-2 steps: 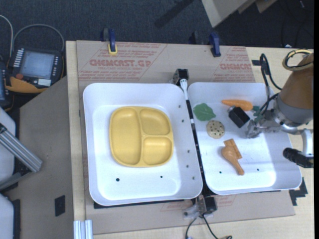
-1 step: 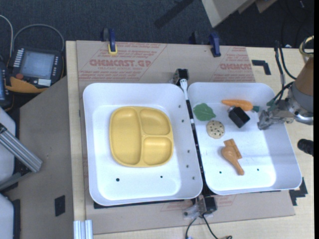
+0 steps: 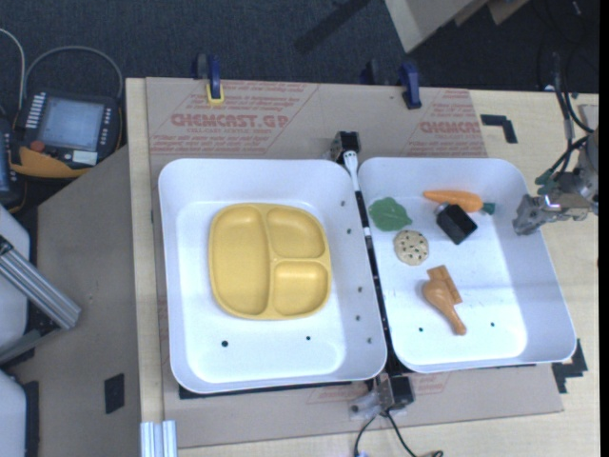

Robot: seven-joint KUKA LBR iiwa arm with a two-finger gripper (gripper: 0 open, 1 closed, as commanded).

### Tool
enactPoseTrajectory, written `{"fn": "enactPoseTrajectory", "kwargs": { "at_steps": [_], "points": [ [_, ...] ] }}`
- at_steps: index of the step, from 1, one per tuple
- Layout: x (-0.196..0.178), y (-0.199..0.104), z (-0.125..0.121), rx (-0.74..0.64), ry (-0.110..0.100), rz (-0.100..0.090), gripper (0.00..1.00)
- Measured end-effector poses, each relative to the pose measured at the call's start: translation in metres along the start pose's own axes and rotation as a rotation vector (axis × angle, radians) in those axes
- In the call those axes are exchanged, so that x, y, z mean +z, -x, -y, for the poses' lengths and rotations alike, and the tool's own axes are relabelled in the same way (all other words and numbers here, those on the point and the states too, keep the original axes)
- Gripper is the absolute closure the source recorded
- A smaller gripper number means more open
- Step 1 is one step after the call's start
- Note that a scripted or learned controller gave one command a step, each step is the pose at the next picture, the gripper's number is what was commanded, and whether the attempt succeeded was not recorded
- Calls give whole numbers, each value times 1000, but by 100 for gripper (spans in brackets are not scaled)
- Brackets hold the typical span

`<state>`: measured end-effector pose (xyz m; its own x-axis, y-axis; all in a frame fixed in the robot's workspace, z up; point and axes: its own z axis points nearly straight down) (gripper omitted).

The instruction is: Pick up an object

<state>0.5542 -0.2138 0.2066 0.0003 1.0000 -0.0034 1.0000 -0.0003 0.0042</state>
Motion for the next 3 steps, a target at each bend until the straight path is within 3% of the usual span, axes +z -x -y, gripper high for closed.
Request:
{"fn": "enactPoseTrajectory", "kwargs": {
  "at_steps": [1, 3],
  "points": [
    [-32, 1, -2, -2, -2, -1, 100],
    [-9, -115, 0, -7, -12, -7, 100]
  ]
}}
